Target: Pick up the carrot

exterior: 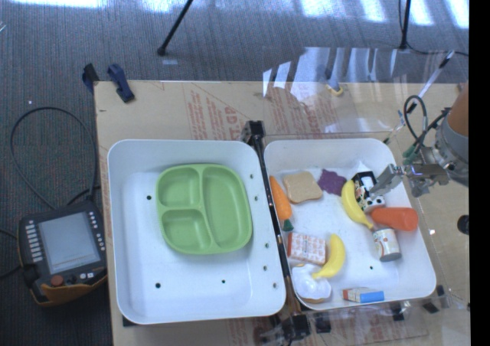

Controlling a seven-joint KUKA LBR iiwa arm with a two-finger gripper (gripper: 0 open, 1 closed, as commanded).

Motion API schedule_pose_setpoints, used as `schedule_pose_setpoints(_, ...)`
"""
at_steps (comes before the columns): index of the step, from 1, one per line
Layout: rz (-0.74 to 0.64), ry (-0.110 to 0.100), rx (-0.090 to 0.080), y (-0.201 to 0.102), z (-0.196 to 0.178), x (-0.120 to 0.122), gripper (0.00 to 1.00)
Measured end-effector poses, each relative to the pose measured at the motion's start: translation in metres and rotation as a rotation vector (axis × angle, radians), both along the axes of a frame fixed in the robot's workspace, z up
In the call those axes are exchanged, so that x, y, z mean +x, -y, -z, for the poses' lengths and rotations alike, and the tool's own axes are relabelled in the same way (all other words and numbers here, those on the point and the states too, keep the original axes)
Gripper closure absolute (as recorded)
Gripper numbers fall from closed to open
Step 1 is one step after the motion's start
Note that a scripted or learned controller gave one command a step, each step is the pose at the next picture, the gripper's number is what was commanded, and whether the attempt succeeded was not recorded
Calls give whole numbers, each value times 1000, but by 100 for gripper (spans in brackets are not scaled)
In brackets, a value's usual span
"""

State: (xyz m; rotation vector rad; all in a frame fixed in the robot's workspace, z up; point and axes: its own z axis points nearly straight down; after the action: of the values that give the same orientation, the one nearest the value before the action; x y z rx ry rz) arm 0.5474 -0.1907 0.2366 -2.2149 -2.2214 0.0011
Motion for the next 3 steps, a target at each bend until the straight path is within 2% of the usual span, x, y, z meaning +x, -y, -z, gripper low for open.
schedule_pose_setpoints(1, 249, -7, 1, -50, 49, -38, 0)
schedule_pose_setpoints(2, 277, -7, 1, -139, 51, -62, 0)
schedule_pose_setpoints(3, 288, -3, -2, -155, 51, 13, 0)
